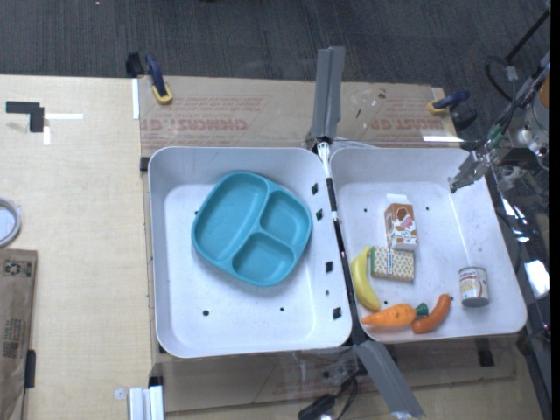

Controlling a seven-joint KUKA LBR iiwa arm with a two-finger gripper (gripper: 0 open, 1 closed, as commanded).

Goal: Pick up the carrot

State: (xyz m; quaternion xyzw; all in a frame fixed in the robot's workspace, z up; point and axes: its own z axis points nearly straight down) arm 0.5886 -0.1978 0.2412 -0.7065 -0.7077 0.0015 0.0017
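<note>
Orange carrot [390, 317] lies at the right bin's [437, 171] front edge, touching a banana [363, 280] and beside a sausage [432, 314]. Gripper [465, 175] hovers over the far right rim, grip unreadable. Approach not yet begun; next move likely descends toward the carrot.

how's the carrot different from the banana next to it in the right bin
The orange toy carrot with a green tip lies nearly level along the near wall of the right white bin; the yellow toy banana runs more up and down the view. The carrot is straight and tapers to one end, while the banana is curved. Both are smooth toy foods, lying flat, almost meeting at the banana's lower end.
</note>
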